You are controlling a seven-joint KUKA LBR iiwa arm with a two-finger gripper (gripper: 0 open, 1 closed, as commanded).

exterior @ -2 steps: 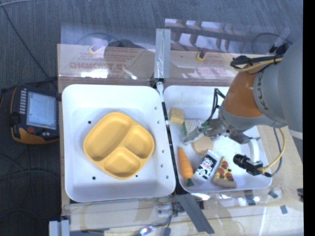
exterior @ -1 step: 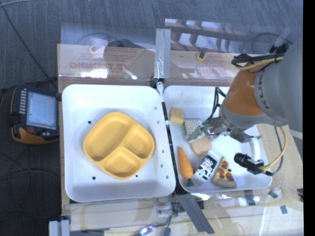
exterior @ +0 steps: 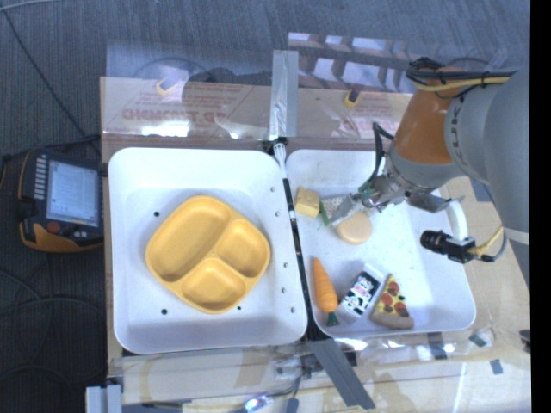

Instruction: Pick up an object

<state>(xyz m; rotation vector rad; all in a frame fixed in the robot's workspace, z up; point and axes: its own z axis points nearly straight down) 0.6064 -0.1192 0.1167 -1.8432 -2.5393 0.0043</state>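
Observation:
The right bin holds several toy foods. A pale yellow cube lies at its upper left, with a round tan piece just right of it. An orange carrot lies along the left wall, beside a black-and-white carton and a pizza slice near the front. My gripper is low in the bin between the cube and the round tan piece, right above the tan piece's upper edge. A small green bit shows at its tip. The arm's orange band is above the bin's back right.
The left bin holds a yellow divided plate. A black cable fitting hangs over the right bin's right side. An orange-edged handheld screen lies left of the bins. Clear panels stand behind both bins.

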